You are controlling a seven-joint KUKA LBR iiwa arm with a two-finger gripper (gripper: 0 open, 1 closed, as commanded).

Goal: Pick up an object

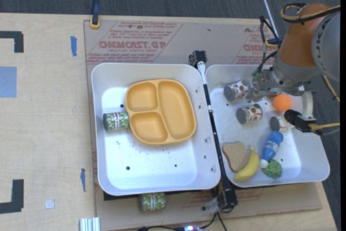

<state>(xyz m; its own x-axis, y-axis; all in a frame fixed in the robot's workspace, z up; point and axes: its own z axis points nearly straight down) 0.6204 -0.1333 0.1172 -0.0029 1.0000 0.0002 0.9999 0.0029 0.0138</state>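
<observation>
Gripper (258,88) hangs low in the right bin (319,162), just beside a small cup (236,90); its finger spread I cannot tell.

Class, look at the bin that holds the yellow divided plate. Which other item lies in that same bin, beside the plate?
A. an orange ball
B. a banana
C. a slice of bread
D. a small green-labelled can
D: the small green-labelled can lies on its side against the left edge of the yellow divided plate; the banana, orange ball and slice of bread are all in the right bin.
</observation>
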